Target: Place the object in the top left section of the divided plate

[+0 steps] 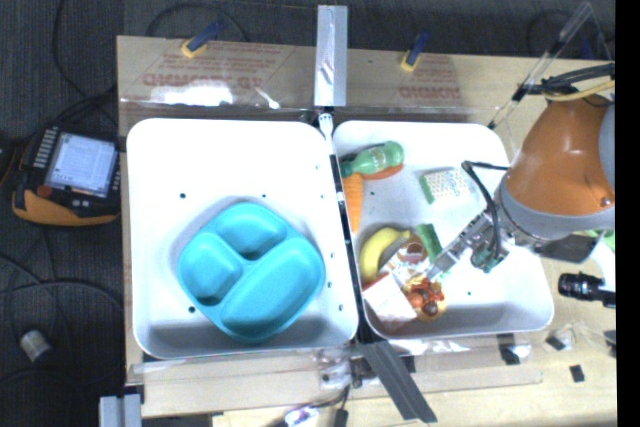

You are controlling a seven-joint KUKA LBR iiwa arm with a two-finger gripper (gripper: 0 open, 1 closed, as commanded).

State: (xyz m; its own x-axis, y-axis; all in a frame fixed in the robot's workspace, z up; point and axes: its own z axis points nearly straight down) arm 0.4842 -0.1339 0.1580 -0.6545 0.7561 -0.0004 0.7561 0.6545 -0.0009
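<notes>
A blue divided plate [252, 267] lies in the left bin [160, 165], tilted, with two small sections toward the upper left and one large section at the lower right. Nothing lies in any of its sections. My gripper [437, 267] is low in the right bin [520, 310], reaching in from the right. Its tip is just above a small red and orange item [424, 294] and beside a white packet [409, 255]. A yellow banana [376, 250] sits just to the left of the tip.
The right bin also holds a green bottle [375, 157], an orange carrot-like piece [352, 199], a small green block [428, 239], a patterned card [446, 183] and a white wrapper [388, 301]. The orange arm band [562, 163] hangs over that bin's right side.
</notes>
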